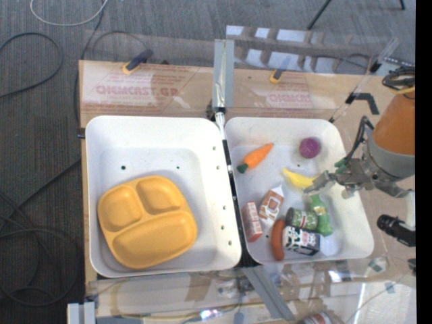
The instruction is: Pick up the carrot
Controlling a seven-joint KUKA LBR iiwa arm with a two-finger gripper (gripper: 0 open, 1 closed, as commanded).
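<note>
Nearest the camera, a can [302, 240] and a sausage [277, 239] are lying at the right bin's [358, 245] front edge. Claw [326, 181] is hovering over that bin's right half, just beside a banana [298, 177]; its fingers are looking parted with nothing between them. Carrot [256, 156] is lying in the bin's back-left part, up and to the left of the claw in the view, apart from it. Its long axis is running diagonally, green top toward the divider, tip pointing back-right.
</note>
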